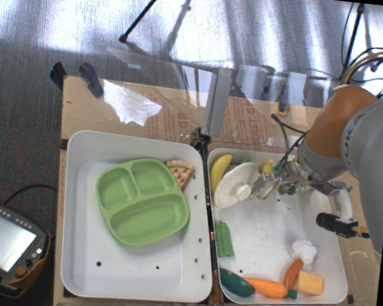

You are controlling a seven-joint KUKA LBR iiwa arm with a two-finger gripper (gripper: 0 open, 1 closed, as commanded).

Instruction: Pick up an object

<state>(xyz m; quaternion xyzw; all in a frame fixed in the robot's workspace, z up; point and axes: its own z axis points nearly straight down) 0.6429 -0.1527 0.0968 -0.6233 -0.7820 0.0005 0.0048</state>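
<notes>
In the right bin (274,239) my gripper (265,188) is low at the back, right beside a white cup-like dish (235,183) lying on its side. It touches or nearly touches the dish's right edge. A yellow banana (220,168) lies just left of the dish. Along the front of this bin lie a dark green vegetable (235,283), an orange carrot (266,287), a red sausage (292,273), a yellow cheese wedge (311,283) and a small white piece (304,251). A green strip (225,239) lies by the left wall.
The left bin (84,239) holds a green divided plate (142,201) and a waffle-like wedge (181,172) at its back right. A divider post (217,110) stands behind the bins. A crumpled white paper (132,104) lies on the bench, and a tablet (0,243) sits lower left.
</notes>
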